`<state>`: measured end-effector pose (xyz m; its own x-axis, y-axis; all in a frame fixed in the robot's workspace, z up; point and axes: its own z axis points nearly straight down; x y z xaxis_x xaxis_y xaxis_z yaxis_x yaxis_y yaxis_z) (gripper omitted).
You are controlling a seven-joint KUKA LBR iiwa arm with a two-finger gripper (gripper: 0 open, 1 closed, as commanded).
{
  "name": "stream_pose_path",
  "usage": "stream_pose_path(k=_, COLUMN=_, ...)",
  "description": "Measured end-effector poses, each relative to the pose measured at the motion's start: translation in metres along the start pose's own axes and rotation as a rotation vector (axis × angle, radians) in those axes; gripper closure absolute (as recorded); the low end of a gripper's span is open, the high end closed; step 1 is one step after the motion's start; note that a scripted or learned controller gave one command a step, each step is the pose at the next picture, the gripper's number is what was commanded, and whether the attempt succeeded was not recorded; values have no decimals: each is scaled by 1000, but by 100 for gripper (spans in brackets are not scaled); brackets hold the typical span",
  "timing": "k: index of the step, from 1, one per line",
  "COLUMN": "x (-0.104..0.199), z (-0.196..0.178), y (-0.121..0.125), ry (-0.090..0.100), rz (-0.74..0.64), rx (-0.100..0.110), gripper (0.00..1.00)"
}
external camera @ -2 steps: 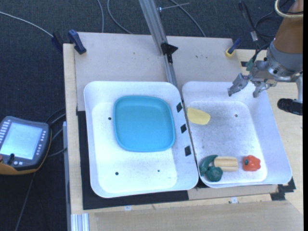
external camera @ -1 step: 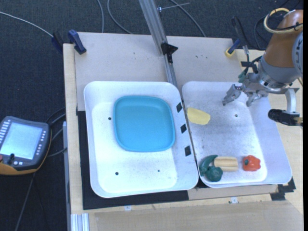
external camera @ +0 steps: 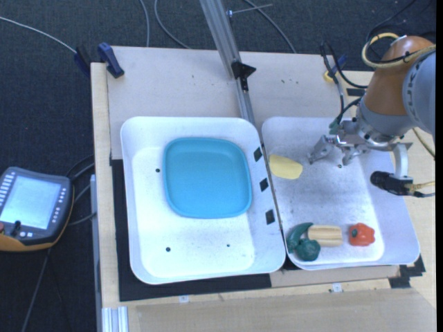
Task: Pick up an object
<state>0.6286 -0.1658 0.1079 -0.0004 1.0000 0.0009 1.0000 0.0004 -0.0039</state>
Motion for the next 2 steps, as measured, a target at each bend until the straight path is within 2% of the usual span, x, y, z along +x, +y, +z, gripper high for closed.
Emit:
stream_pose_path(k=1, x=0, z=13, y=0, ry=-1, rz=0, rx=-3, gripper=0)
stream_pose_path(k=2, x=0, z=1, y=1, ry=-1, rz=0, rx=-6, gripper=100)
